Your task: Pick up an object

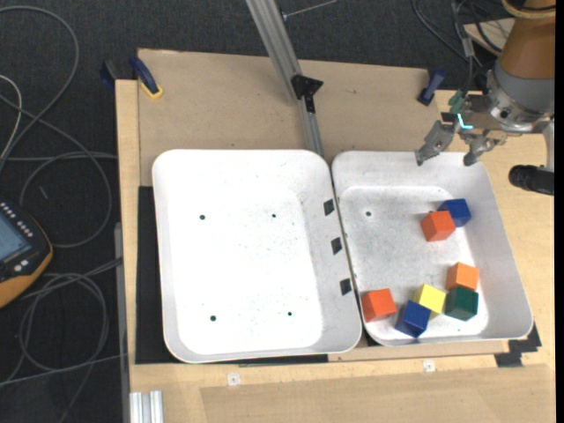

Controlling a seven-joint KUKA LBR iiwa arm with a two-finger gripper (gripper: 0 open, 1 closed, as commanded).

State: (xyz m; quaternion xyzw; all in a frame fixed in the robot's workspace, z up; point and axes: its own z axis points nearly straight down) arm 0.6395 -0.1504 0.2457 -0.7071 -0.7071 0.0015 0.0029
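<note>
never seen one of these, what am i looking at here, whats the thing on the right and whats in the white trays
This is one picture from a camera fixed above a workbench, looking down at a slant. The grey and orange thing at the upper right is a robot arm. At its end is a pincer with two fingers, spread open and holding nothing, over the far edge of the right tray. That tray holds small cubes: an orange cube touching a blue cube, and near the front a cluster of another orange, blue, yellow, green and orange. The left tray sits beside it. The arm is meant to pick one up.
</note>
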